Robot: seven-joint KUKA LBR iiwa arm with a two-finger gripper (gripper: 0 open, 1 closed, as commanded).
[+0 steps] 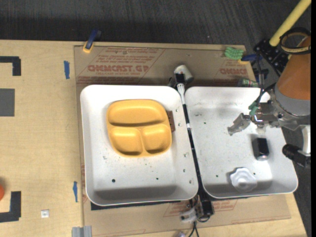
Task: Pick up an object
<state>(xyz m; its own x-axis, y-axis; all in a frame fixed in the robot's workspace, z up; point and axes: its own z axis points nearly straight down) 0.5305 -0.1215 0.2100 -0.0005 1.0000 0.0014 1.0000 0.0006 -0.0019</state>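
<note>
A yellow three-compartment plate (139, 126) lies in the left bin (96, 147), toward its upper middle. In the right bin (217, 147) a small white lumpy object (242, 177) rests near the front wall. A small dark block (260, 148) shows just below the gripper; I cannot tell whether it lies loose in the bin or belongs to the arm. My gripper (248, 121) hangs over the right part of the right bin, under the orange-banded wrist (296, 78). Nothing visible is held in it.
The two bins meet at a dark seam (190, 142). Brown cardboard (123, 65) lies behind the bins. Cables and a yellow pole (295, 14) crowd the upper right corner. Blue tape marks (66, 69) sit on the wooden bench at the left.
</note>
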